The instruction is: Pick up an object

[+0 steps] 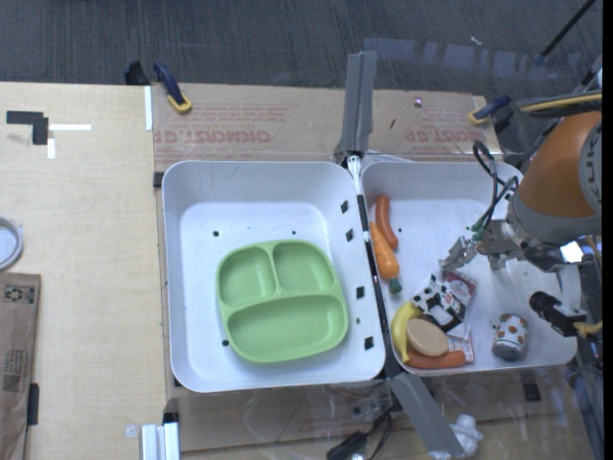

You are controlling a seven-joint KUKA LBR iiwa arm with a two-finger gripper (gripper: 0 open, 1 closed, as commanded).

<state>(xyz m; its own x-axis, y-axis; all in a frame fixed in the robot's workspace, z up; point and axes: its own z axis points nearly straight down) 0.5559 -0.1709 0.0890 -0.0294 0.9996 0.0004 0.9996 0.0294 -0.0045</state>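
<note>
**Operator:** Report pincer position and state.

**Technician:** Pincer (464,253) positioned over the middle of the right bin (431,199), just beyond the black-and-white toy (442,302) on its far side. Open or closed: cannot tell from this angle. No object seen in its grip.

**Operator:** List candidates for pickup.

**Technician:** All but one located in the right bin.
- Black-and-white toy: near the bin's centre, closest to the pincer.
- Banana (400,328) and brown bun (428,337): piled against the near edge, toward the near-left corner, touching the toy.
- Carrot (386,252) and red sausage-shaped piece (382,215): along the left wall.
- Spotted cup (510,336): near the near-right corner, apart from the pile.
- Green divided plate (283,300): in the left bin (187,247). Too wide and flat; not recommended.

**Operator:** State expected handling of the toy.

**Technician:** Judged light, probably soft or crinkly, with an uneven outline. Likely to deform rather than slip. No breakage risk expected. Material not confirmable from above.

**Operator:** Specify grasp point.

**Technician:** Take hold across the narrowest part of the body, on the side toward the bin's far edge, away from the banana and bun. Descend vertically. Avoid the near side, where contact with the pile could drag neighbours along. As a fallback, select the spotted cup: isolated, probably rigid, though possibly smooth and prone to rolling.
</note>
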